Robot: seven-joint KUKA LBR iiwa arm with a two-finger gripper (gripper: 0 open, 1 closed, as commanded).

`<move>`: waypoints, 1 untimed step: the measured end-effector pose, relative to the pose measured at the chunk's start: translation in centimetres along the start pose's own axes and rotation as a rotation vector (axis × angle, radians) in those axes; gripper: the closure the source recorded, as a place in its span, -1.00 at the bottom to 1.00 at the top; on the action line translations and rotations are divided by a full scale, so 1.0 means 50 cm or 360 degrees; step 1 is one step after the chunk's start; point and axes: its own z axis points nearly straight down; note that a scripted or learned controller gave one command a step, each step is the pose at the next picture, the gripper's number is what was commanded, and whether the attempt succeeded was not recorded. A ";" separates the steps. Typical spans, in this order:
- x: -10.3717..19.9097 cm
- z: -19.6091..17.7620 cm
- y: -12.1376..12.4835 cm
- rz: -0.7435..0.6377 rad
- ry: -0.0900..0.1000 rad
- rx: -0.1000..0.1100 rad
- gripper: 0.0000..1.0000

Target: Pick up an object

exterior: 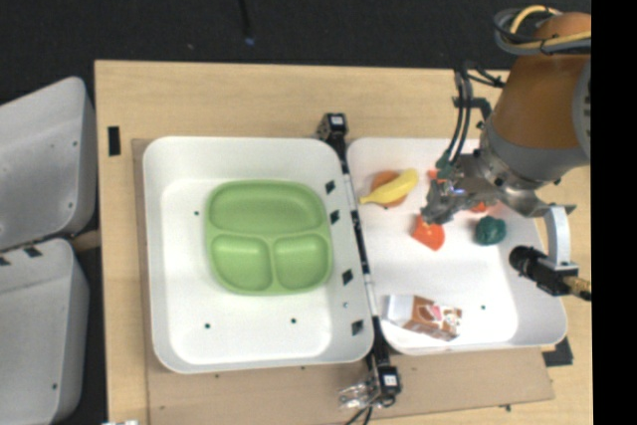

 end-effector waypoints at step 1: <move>0.103 -0.008 0.014 -0.0003 0.0001 -0.0002 1.00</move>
